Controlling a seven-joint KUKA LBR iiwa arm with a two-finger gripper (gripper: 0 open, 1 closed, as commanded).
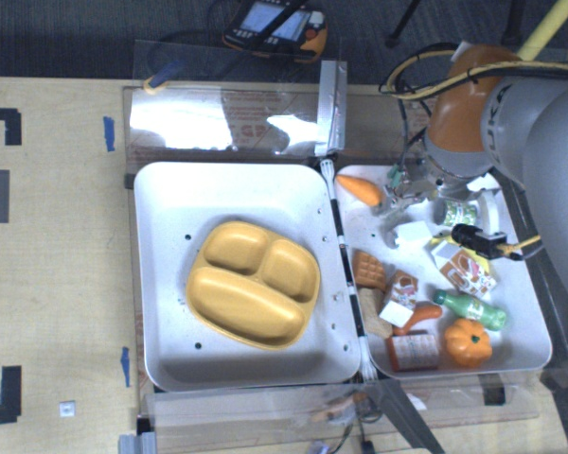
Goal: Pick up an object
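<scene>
My gripper (394,218) hangs low over the back left part of the right bin (530,322). It sits just right of an orange carrot (361,189) and just left of a white block (413,234). Nothing shows in its grasp. In front of it lie a brown waffle (367,268), a small red and white packet (402,291), a printed carton (467,270), a green bottle (470,309), an orange pumpkin (467,342) and a red can (415,351).
The left bin (161,197) holds a yellow divided plate (252,281). A clear lid (227,121) and a metal divider (331,107) stand behind the bins. The grey arm with its orange band (469,102) covers the back right corner.
</scene>
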